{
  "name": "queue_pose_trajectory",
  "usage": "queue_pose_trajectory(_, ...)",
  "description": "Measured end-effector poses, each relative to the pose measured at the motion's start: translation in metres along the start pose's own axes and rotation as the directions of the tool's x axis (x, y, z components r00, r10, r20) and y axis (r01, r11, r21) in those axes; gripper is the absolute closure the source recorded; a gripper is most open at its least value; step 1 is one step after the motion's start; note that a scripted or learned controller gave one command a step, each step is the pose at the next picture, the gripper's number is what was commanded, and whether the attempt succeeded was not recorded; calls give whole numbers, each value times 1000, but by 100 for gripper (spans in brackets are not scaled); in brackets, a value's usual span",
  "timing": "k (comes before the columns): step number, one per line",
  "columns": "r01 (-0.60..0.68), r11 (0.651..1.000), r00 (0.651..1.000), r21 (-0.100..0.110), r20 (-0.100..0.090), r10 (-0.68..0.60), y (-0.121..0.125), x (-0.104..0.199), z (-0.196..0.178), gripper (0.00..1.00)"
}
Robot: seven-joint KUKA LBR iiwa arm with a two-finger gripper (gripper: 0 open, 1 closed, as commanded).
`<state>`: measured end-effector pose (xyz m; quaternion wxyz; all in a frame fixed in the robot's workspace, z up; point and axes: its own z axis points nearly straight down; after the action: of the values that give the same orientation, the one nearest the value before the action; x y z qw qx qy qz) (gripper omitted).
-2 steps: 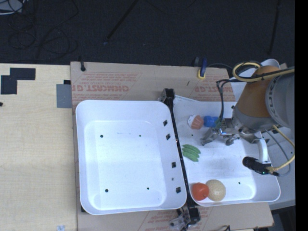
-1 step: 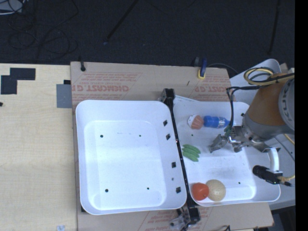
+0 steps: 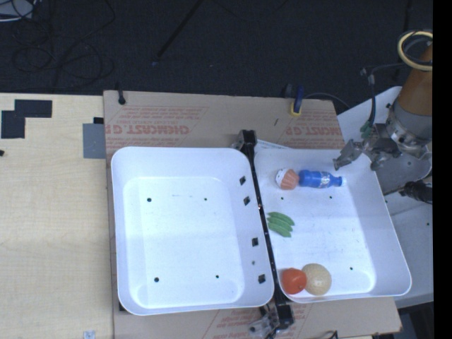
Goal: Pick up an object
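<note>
In the right bin (image 3: 381, 210), a blue bottle (image 3: 319, 180) lies on its side near the far wall, with a small orange and white object (image 3: 287, 179) touching its left end. A green pea pod (image 3: 281, 223) rests near the bin's left wall. At the front, a red tomato (image 3: 294, 281) and a beige ball (image 3: 317, 278) sit side by side. My gripper (image 3: 361, 157) hangs over the bin's far right corner, up and to the right of the bottle. It is open, with nothing between its fingers.
The left bin (image 3: 120, 189) sits beside the right one, with a black divider strip (image 3: 258, 210) between them. Both rest on a cardboard sheet (image 3: 183, 122). A cable (image 3: 369, 101) hangs by the arm at the right.
</note>
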<state>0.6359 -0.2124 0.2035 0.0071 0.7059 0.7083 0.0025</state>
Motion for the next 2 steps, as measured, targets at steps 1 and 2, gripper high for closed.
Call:
queue_pose_trajectory(1,2,1000,1000,15,-5,-2,-4,2,-3,100)
queue_pose_trajectory(2,6,1000,1000,16,-5,-6,-4,2,-12,100)
